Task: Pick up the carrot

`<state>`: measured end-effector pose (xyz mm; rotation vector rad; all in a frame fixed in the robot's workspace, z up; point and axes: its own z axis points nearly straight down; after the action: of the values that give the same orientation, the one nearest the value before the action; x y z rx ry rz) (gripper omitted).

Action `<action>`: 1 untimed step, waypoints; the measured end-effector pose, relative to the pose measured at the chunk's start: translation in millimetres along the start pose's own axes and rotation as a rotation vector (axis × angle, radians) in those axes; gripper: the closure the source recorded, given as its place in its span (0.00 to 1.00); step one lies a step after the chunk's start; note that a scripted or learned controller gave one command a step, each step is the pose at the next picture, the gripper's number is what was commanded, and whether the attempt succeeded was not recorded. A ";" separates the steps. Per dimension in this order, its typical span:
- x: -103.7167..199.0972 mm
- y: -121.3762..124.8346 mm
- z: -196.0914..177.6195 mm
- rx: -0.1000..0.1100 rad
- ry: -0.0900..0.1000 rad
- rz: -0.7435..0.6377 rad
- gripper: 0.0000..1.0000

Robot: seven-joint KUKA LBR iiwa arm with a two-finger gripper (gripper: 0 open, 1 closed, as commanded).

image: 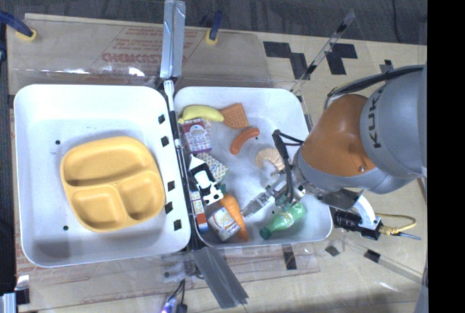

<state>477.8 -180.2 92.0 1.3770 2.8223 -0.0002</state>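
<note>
Orange and tapered, the carrot (237, 216) lies against the near wall of the right bin (294, 110), in that bin's near-left corner, with a small labelled can (221, 224) touching its left side. A green bottle (285, 220) lies on its side just to the right of them, also along the bin's near wall.

Just beyond the bottle, over the right half of the bin, the gripper (273, 195) hangs low, close to the bottle and apart from the carrot; whether it is open or closed cannot be told from this angle, and nothing can be seen in its grasp. The grey arm (389, 130) reaches across the bin's right wall, its orange band (338, 139) hanging over that edge.

Toward the bin's middle, a black-and-white patterned carton (208, 188) stands along the left wall and a pale beige piece (269, 157) lies near the centre. Farther back lie a reddish sausage (244, 139) and a red-labelled box (196, 137), and at the bin's far wall a banana (202, 113) and a tan waffle (235, 115) lie side by side.

Left of the right bin, touching it, the left bin (36, 123) holds a yellow compartment tray (109, 181).
</note>
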 end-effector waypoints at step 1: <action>-7.4 93.8 -37.3 0.000 0.001 -0.316 0.00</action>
<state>556.2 -128.3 129.3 0.9158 3.0050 -0.0003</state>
